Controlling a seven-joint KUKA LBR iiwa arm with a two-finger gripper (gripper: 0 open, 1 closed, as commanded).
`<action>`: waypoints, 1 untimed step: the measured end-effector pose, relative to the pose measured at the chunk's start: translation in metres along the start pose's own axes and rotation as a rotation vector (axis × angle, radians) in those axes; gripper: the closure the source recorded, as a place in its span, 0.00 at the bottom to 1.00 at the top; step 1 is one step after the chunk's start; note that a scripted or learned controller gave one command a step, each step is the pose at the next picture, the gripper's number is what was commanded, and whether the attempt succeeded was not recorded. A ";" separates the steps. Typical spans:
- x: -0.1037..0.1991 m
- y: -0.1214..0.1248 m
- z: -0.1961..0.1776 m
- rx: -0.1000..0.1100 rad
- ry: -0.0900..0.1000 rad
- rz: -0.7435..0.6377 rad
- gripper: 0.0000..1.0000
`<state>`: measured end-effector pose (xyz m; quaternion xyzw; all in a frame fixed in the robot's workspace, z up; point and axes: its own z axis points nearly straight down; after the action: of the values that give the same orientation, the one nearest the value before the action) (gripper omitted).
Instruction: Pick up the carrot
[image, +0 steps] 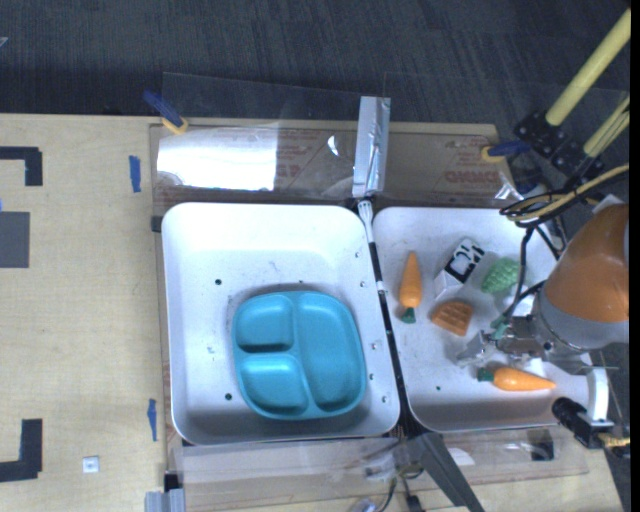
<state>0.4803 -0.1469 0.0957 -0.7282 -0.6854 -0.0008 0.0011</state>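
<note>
Two orange carrots lie in the right bin (440, 405). One carrot (410, 283) stands lengthwise near the bin's left wall, its green tip pointing to the front. The other carrot (521, 379) lies crosswise near the front right, with its green end to the left. My gripper (497, 343) hangs low over the bin, just behind and above this second carrot, under the orange-banded wrist (598, 277). The metal gripper parts look close to the carrot, but whether they touch it is unclear.
An orange ridged block (452, 317), a green leafy piece (500, 275) and a black-and-white cube (462, 260) lie behind and left of the gripper. The left bin (190, 300) holds a blue divided plate (300, 350). Cables and yellow rods stand at the back right.
</note>
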 end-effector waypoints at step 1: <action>-0.064 0.003 -0.014 0.007 0.006 -0.111 0.00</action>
<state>0.4790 -0.2108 0.1100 -0.6890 -0.7247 -0.0008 0.0055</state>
